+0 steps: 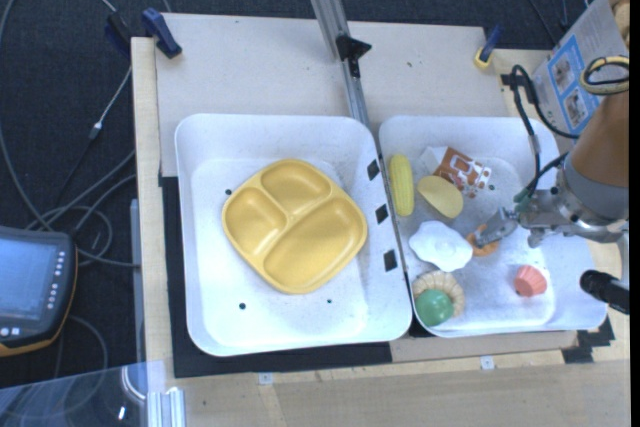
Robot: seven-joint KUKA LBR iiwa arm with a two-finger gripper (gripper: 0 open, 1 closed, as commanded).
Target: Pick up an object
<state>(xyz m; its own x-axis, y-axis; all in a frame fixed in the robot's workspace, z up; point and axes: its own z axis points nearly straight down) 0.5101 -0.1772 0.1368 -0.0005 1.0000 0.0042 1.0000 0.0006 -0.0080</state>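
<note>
Nothing is lifted yet, as far as I can see: the hand is low in the right bin, and I cannot tell how it stands. Just to its left lie a small orange piece and a white object; the pink block sits below it. The grasp and lift seem left to do

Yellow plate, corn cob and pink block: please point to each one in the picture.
Yellow plate point(294, 225): camera view, on the ridge between its compartments.
Corn cob point(401, 185): camera view, middle of its length.
Pink block point(531, 281): camera view, its top face.
</note>
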